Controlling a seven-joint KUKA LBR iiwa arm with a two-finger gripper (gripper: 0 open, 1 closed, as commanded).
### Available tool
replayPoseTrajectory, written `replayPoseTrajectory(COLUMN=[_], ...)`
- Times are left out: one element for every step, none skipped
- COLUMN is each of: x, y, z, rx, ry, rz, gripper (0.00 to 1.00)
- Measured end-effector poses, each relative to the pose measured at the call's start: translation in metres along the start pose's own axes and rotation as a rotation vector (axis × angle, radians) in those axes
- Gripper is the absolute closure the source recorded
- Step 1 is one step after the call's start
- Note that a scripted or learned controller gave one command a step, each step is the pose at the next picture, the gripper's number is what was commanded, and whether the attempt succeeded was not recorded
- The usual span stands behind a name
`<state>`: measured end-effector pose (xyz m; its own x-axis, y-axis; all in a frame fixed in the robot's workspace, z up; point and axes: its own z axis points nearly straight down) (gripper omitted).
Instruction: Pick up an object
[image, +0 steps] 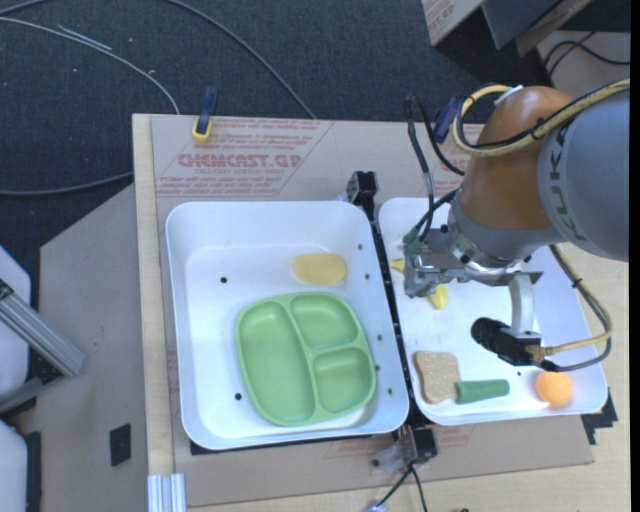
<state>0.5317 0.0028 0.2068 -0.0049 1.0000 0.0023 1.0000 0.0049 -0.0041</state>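
"CHEMCAST GP" on bench board (240, 160)

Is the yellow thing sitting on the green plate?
No, the pale yellow piece lies on the white bin floor, just above the green plate, not on it.

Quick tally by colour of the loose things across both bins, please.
Green: 2, the divided tray in the left bin and the green block in the right bin
Yellow: 2, the pale yellow piece in the left bin and the yellow item under the wrist
Orange: 1, the orange ball
Tan: 1, the toast slice
Total: 6
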Motion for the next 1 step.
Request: replayPoseTrajectory(x=[0.0534], y=[0.0011], z=[-0.0131], rx=[-0.006], ry=[0.0], rz=[-0.002], gripper=[1.0])
